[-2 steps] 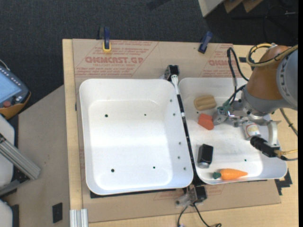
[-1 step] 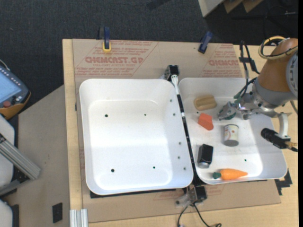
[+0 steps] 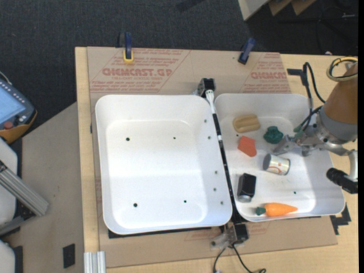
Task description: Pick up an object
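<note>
Nearest target: small silver can (image 3: 277,164), seemingly lying on its side in the right bin (image 3: 318,206), just below the gripper (image 3: 284,146). Close around it: green toy (image 3: 273,134) just behind, red block (image 3: 247,147) to the left, black box (image 3: 245,186) toward the front, carrot (image 3: 276,210) by the front wall, tan sponge (image 3: 246,123) further back. Impossible to tell whether the gripper is released or clenched. Probably best to open wide, descend straight over the can, close across its round sides, and avoid pushing the green toy.
</note>
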{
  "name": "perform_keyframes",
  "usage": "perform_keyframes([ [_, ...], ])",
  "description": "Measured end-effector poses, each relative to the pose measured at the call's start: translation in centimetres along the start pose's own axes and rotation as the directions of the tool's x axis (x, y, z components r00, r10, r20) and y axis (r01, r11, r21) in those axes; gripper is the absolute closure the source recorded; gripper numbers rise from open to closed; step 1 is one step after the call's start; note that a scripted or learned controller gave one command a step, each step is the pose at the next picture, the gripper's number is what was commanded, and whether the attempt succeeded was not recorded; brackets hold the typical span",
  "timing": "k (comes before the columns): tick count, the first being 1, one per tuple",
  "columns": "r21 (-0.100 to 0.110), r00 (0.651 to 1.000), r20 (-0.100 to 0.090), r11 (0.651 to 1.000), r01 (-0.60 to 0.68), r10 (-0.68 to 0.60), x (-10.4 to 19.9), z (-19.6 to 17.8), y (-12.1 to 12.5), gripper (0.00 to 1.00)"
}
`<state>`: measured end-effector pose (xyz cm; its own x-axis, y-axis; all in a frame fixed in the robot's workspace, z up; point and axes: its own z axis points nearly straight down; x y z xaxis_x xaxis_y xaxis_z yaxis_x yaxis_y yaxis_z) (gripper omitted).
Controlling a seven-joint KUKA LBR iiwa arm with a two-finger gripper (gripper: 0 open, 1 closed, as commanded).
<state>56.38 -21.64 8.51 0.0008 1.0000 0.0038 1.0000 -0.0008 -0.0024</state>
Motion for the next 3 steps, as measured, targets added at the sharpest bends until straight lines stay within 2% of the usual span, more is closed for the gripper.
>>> perform_keyframes([
  [1,-0.013,1.000,0.009,1.000,0.003,-0.002,-0.8,-7.0,2.8,0.00],
  [2,-0.008,1.000,0.007,1.000,0.002,-0.002,-0.7,-7.6,2.7,1.00],
  [3,0.003,1.000,0.003,1.000,-0.006,0.006,-0.9,-10.6,-9.0,1.00],
])
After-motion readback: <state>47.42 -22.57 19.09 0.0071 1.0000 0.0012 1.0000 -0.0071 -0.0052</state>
